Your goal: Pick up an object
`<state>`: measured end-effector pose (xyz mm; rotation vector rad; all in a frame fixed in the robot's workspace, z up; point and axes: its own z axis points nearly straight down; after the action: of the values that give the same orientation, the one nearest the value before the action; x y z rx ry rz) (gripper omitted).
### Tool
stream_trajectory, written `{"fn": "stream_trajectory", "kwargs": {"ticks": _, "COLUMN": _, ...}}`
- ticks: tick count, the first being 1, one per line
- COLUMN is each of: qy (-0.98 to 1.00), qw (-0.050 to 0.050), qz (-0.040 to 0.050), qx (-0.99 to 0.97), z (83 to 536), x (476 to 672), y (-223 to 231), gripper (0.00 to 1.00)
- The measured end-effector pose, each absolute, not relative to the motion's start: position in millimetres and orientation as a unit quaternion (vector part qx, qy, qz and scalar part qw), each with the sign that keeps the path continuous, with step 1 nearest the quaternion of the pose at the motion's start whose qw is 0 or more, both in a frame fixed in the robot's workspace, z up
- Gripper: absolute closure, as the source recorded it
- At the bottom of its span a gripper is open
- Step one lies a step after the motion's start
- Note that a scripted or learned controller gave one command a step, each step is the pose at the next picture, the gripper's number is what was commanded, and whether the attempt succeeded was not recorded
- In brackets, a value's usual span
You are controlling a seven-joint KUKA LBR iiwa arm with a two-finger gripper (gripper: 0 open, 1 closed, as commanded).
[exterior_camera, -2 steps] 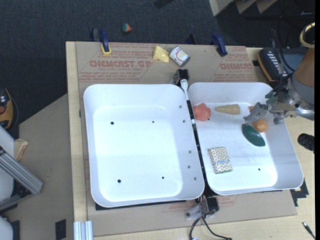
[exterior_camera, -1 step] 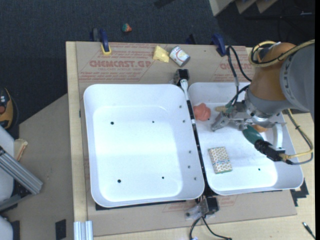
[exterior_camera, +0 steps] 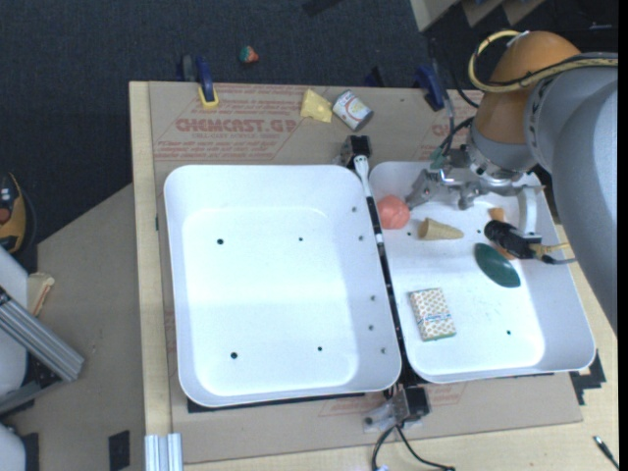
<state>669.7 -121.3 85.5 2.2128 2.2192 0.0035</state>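
Four small things lie in the right-hand bin (exterior_camera: 549,346). Nearest, close to the bin's near edge and toward its left side, is a flat patterned packet (exterior_camera: 432,314). Farther in, toward the right edge, lies a dark green oval piece (exterior_camera: 497,266). Beyond the packet a pale cone (exterior_camera: 440,230) lies on its side, and near it, against the left edge, sits a pink ball (exterior_camera: 393,212). My pincer (exterior_camera: 446,186) hangs over the bin's far edge, just past the cone and ball; I cannot tell whether it is open or closed. The left-hand bin (exterior_camera: 265,283) sits alongside. Both bins rest on a brown lettered board (exterior_camera: 255,126). Near the board's far edge lie a yellow scrap (exterior_camera: 316,107) and a small white box (exterior_camera: 352,111), with a blue clamp (exterior_camera: 205,78) toward the far left corner. Past the board is dark carpet (exterior_camera: 118,27).
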Motion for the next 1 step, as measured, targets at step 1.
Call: {"fn": "stream_trajectory", "kwargs": {"ticks": 1, "qy": 0.708, "qw": -0.001, "qz": -0.0004, "qx": 0.706, "z": 85.2, "x": 666.6, "y": -97.5, "gripper": 0.00}}
